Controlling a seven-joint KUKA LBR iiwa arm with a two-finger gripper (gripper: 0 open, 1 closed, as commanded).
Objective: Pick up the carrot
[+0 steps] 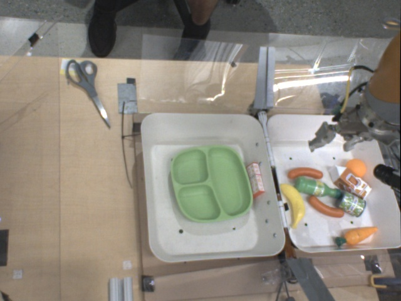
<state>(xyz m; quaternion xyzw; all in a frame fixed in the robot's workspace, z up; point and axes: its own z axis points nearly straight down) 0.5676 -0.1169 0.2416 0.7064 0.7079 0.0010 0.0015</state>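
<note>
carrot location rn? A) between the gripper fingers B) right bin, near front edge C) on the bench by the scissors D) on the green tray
B: the carrot lies in the right bin near its front edge, well apart from the gripper, which is over the bin's back part.

The arm (385, 86) and right bin (294, 137) are cut off by the right edge
</note>
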